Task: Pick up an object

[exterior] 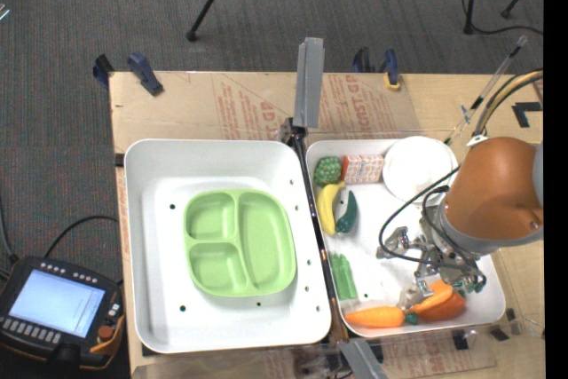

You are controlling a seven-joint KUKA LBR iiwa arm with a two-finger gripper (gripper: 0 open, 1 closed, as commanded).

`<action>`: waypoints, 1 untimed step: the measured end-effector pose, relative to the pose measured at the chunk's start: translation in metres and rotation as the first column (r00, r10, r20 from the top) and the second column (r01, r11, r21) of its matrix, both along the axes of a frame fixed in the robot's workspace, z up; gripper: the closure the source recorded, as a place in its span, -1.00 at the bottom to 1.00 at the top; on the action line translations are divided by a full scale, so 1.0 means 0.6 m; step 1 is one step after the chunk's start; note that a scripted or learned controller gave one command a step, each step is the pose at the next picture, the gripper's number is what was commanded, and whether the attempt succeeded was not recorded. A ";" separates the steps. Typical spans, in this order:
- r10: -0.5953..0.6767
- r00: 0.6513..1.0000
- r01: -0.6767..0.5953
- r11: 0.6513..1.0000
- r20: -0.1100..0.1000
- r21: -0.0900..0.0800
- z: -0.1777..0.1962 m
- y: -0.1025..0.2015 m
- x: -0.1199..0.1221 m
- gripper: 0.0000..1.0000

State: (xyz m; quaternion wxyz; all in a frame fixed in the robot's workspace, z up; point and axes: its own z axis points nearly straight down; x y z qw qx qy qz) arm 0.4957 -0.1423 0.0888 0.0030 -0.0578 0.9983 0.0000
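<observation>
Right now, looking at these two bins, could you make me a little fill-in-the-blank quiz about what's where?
1. The green divided tray lies in the ____ bin.
2. The tray has ____ compartments.
3. The yellow banana lies in the bin on the ____.
4. The carrot at that bin's near edge is coloured ____.

Missing words: left; three; right; orange

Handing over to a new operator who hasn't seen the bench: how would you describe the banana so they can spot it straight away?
Look at the right-hand white bin, along its left wall next to the divider between the two bins. The banana lies there lengthwise, just below a bumpy green item and touching a dark teal piece on its right. It is the only yellow, curved thing in that bin.
</observation>
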 end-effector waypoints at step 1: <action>0.197 0.980 -0.197 0.980 -0.004 0.001 -0.002 -0.112 0.127 -1.00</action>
